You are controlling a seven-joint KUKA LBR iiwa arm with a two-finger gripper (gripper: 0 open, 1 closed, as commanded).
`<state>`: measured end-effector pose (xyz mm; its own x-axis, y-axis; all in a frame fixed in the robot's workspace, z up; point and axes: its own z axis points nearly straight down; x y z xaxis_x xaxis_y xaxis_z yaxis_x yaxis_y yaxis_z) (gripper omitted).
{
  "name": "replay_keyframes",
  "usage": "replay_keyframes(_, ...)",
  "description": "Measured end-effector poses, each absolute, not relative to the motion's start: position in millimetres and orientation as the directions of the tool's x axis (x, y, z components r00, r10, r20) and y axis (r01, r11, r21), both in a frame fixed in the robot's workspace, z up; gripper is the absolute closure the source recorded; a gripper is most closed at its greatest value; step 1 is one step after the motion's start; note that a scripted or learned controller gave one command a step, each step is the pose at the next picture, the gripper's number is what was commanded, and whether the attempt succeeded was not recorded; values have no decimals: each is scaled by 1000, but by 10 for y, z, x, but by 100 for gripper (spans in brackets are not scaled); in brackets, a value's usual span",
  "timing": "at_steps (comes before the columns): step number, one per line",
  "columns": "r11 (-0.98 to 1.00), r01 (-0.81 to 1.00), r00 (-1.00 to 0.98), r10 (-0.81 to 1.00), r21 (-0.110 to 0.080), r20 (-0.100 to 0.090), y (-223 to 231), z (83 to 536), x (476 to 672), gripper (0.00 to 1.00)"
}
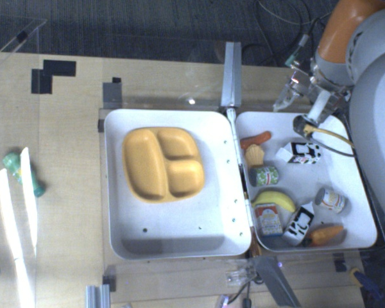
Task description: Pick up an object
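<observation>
Labels are too small to read on any item here. End effector [299,101] hangs over the right bin's [366,201] far edge; whether it is clenched or released I cannot tell. Just below it lies a black-and-white patterned item [303,153], with a sausage [255,138] to its left. Banana [274,199] and small can [330,200] sit farther below.

Two white bins [115,236]. Left bin: one yellow divided tray [163,163]. Right bin: one sausage [256,138], one banana [275,200], one carrot [326,234], two cans [264,175], two black-and-white cartons [304,152], one red packet [269,220].
</observation>
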<state>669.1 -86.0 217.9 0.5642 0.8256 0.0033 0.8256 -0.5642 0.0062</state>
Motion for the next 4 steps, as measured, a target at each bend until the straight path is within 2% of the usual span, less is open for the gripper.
replay_keyframes(1, -459, 889, 459, 889, 2, 1, -1056, 1528, 5945, 0)
replay_keyframes(2, -534, 846, 534, 846, 6, 3, -1227, 2114, 5920, 0)
replay_keyframes(3, -584, 811, 584, 811, 4, 2, -1370, 2356, 5466, 0)
replay_keyframes(4, -610, 792, 610, 792, 6, 4, -891, 2826, 5246, 0)
